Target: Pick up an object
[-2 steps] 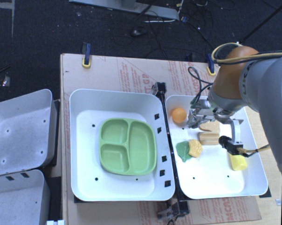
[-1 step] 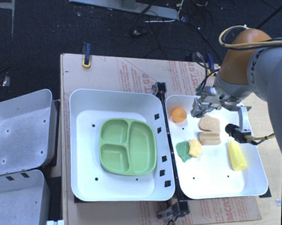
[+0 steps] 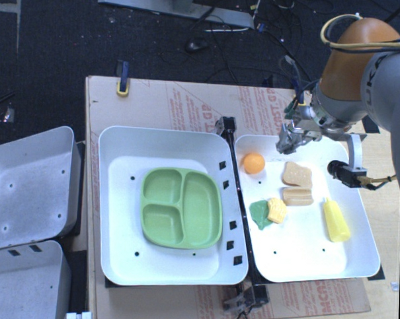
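Note:
The right bin [image 3: 301, 259] holds an orange ball [image 3: 253, 163], a tan bread-like piece [image 3: 297, 174] with a tan block [image 3: 297, 197] below it, a yellow corn-like piece [image 3: 276, 210] on a green leaf shape [image 3: 258, 214], and a yellow banana-like piece [image 3: 335, 220]. My gripper [image 3: 287, 143] hangs over the bin's far edge, between the ball and the bread piece, a little above them. Nothing shows between its fingers.
The left bin [image 3: 116, 251] holds a green divided plate [image 3: 182, 208]. A black clip [image 3: 226, 125] sits where the two bins meet at the back. A yellow clamp [image 3: 124, 86] grips the bench's far left edge. Spare white bins [image 3: 27, 181] lie off the bench to the left.

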{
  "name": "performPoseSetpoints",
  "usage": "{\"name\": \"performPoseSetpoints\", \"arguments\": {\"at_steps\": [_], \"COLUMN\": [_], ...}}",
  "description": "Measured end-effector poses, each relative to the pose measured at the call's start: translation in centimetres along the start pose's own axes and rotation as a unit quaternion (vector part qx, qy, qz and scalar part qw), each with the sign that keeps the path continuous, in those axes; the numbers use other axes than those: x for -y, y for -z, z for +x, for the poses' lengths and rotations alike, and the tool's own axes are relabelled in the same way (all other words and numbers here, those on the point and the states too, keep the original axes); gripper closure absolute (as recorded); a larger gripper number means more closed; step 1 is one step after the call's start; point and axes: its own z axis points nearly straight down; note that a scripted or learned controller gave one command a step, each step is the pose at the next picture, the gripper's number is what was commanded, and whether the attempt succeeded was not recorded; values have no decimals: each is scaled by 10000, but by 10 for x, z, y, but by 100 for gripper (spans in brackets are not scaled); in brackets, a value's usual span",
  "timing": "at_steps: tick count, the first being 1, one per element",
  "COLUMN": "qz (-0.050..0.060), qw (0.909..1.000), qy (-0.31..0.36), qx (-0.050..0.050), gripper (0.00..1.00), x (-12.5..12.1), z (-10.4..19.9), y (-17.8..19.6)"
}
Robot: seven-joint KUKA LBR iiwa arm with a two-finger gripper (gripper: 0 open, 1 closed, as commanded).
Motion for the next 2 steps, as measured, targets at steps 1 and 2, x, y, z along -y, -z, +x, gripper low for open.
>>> {"name": "performPoseSetpoints", "arguments": {"at_steps": [1,2], "qz": [7,23], "qw": [10000,10000], "qy": [-3,-4], "qx": [1,3], "gripper": [100,100], "x": [-5,-6], "z": [-1,-1], "y": [63,62]}}
